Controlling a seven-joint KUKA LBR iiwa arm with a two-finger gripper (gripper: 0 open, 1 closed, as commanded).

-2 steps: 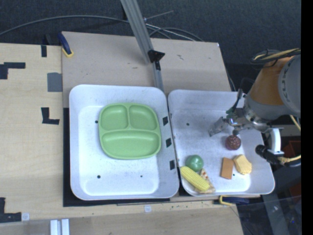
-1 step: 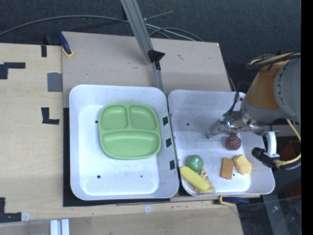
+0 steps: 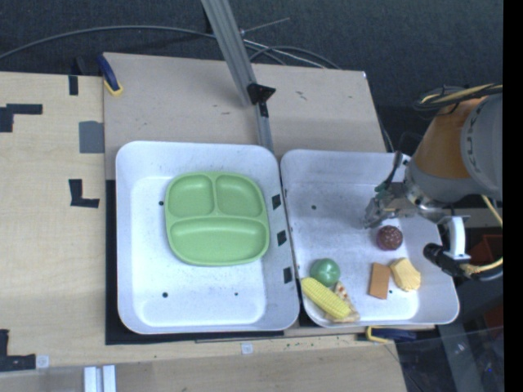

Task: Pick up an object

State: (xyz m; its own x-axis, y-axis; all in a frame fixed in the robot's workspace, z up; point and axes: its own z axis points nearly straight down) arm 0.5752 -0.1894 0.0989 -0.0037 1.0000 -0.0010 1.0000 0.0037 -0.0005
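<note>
The right bin [image 3: 335,178] holds several toy foods along its near side. A dark red ball [image 3: 390,237] lies mid-right, an orange block [image 3: 378,281] and a yellow piece [image 3: 405,274] sit just nearer. A green ball [image 3: 325,271] and a corn cob [image 3: 327,298] rest in the bin's near-left corner. My gripper [image 3: 379,212] hangs low over the right bin, just up and left of the dark red ball and close to it. Nothing shows held in it.
The left bin [image 3: 139,219] carries a green divided plate [image 3: 217,218]. A grey pole [image 3: 233,43] slants down to the bins' far edge. The arm's orange band [image 3: 445,145] stands over the right bin's far-right corner.
</note>
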